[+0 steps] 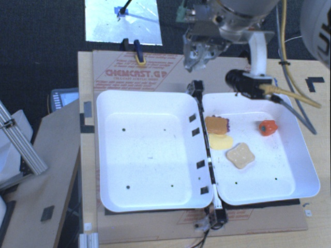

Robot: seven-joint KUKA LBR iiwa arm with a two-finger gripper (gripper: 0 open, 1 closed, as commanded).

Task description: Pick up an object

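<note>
While the hand hangs high above the back of the bench, nothing is in it, and I cannot tell how it is set. All the things lie in the right bin, so they are easy to reach from above. An orange block sits near the middle wall, touching a yellow piece. Just beside that is a toast piece. A red thing lies apart. The left bin waits.

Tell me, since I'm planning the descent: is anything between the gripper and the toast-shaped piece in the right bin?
Nothing visible. The gripper hangs above the bench behind the bins; the toast piece lies uncovered beside the yellow piece.
</note>
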